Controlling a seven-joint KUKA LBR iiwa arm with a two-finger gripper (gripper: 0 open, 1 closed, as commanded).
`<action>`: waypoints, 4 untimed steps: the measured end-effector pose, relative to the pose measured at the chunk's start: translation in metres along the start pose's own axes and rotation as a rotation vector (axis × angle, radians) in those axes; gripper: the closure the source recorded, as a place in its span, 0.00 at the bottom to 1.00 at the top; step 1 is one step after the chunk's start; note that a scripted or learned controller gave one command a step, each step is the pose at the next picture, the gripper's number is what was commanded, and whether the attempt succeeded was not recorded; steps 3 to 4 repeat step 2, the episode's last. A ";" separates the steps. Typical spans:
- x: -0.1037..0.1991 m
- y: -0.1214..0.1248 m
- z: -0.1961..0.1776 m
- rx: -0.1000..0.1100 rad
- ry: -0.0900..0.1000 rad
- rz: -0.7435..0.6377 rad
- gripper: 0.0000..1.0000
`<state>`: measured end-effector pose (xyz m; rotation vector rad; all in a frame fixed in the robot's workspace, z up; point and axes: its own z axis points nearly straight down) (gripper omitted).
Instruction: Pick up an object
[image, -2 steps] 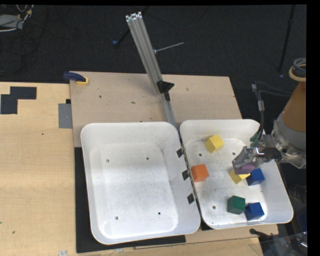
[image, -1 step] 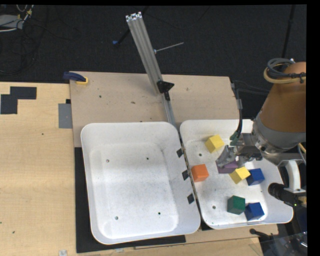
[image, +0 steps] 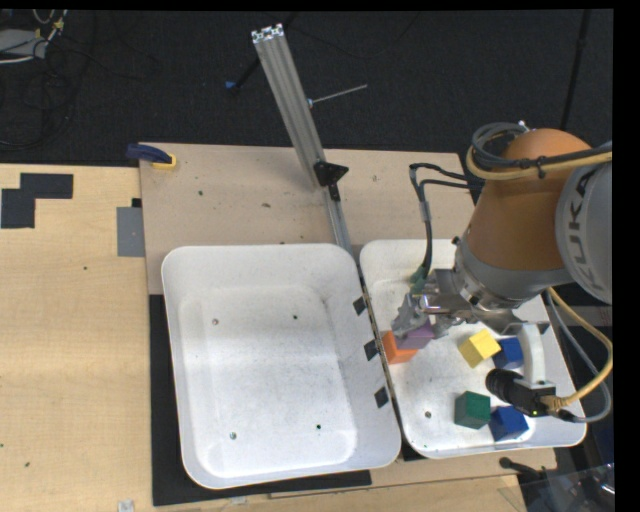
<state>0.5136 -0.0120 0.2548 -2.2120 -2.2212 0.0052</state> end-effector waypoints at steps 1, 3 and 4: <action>0.045 0.012 0.016 0.000 -0.001 0.001 1.00; 0.094 0.031 0.010 -0.004 -0.003 0.001 1.00; 0.094 0.031 0.010 -0.004 -0.003 0.001 1.00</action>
